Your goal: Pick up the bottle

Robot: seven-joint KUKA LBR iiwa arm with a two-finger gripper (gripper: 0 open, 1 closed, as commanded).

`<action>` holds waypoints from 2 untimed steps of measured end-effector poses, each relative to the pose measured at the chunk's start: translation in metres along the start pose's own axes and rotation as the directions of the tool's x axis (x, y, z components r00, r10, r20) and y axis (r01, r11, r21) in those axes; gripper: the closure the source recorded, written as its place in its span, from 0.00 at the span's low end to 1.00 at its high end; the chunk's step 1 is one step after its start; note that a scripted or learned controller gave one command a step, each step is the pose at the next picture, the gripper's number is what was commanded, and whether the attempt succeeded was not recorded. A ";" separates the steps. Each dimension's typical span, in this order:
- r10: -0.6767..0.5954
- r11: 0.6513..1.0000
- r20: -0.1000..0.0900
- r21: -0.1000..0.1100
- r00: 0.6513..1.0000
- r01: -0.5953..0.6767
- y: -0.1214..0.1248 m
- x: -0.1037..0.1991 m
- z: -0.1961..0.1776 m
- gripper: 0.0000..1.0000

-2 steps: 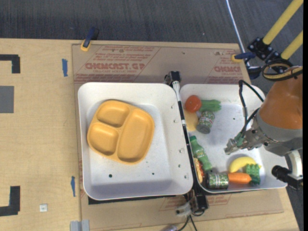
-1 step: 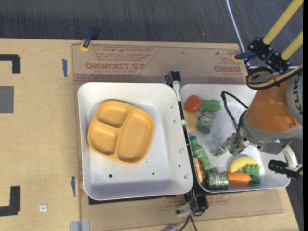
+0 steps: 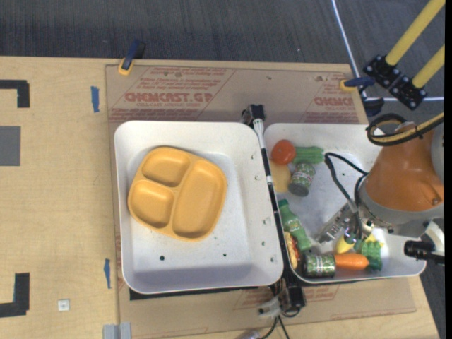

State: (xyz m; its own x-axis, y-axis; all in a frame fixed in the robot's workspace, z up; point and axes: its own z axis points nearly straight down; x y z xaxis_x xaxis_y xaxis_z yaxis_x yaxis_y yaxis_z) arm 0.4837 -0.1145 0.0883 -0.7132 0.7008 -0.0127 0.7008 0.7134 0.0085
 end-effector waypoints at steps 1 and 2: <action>-0.360 0.933 -0.011 0.001 0.933 0.360 0.090 -0.030 -0.096 1.00; -0.560 0.829 -0.015 0.000 0.829 0.560 0.017 0.001 -0.025 1.00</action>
State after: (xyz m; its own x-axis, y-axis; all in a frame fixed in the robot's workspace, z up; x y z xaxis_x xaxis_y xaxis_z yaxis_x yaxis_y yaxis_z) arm 0.4947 -0.1018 0.1130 -0.9834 0.1815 -0.0001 0.1815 0.9834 0.0003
